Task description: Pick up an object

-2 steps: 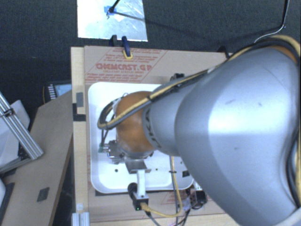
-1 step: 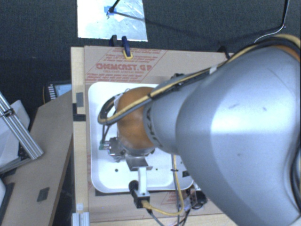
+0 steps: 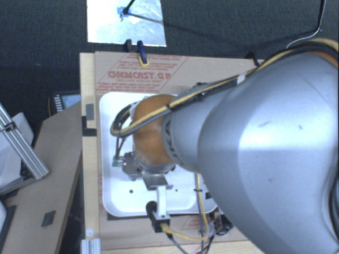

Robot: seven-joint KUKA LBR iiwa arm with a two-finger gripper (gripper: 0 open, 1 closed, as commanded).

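Camera view: the grey arm (image 3: 265,142) comes in from the right and covers most of the frame, its orange band (image 3: 151,131) sitting above the middle of a white bin (image 3: 108,142). Below the band, the gripper (image 3: 143,168) hangs over the bin's floor, nearer the bin's front rim than its back rim. The wrist hides the gripper's tip, so whether it is open, closed or holding anything cannot be told. Any object to pick up lies hidden under the arm; no loose thing can be made out on the bare white floor. That floor shows as a strip along the left wall and a wider patch towards the front rim, and there the gripper has open room. The bin rests on a cardboard sheet (image 3: 137,73) with red print. A blue clamp (image 3: 141,49) grips the sheet's far edge. A tan surface (image 3: 58,157) lies to the left.
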